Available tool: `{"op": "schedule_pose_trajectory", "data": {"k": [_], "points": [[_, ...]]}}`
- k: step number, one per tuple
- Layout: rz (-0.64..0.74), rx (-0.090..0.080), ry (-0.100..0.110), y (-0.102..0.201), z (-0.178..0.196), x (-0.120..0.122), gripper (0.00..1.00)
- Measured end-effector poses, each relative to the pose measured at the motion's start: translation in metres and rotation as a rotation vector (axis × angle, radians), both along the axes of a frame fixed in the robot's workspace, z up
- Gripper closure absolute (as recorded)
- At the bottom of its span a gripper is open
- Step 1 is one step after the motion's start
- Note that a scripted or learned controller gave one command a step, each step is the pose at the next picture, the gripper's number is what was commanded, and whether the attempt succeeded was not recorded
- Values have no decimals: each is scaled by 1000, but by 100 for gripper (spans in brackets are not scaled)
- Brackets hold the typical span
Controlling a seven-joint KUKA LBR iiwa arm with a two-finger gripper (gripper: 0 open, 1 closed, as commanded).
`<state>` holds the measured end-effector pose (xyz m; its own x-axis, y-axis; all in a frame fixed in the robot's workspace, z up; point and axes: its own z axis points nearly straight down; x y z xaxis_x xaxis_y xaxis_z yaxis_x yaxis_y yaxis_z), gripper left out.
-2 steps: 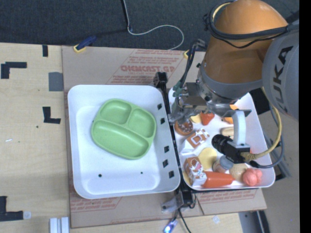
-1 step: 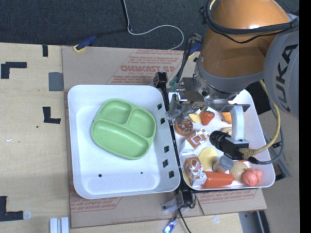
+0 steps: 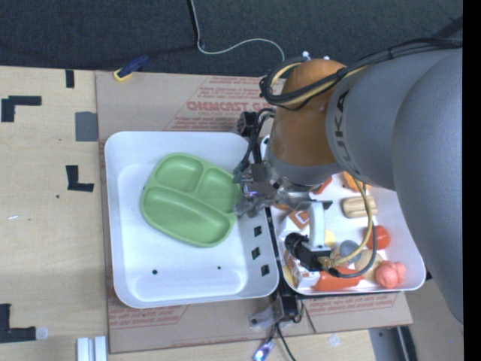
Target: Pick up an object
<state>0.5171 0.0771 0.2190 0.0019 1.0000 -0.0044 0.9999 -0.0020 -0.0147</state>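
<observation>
Nearest us, along the front edge of the table, the right bin (image 3: 412, 265) holds the loose pieces we might pick: an orange carrot-like piece (image 3: 340, 281), a pink ball (image 3: 389, 274), a red piece (image 3: 379, 238) and a tan block (image 3: 355, 206), crowded together so any grasp there risks nudging neighbours. In the left bin (image 3: 120, 224) a green divided plate (image 3: 192, 198) lies tilted toward that bin's far right corner. The tool (image 3: 252, 190) sits at the plate's right rim, by the wall between the bins; we judge it is trying that rim. We cannot tell how the tool stands. Beyond lies brown cardboard (image 3: 180, 100).
</observation>
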Motion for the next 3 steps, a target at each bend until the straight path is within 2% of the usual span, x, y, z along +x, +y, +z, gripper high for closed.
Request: {"op": "schedule_pose_trajectory", "data": {"k": [1,2,3], "points": [[9,10,-28,23,168,-34,100],[1,2,-10,12,116,-34,100],[3,5,-21,-10,193,-29,100]]}}
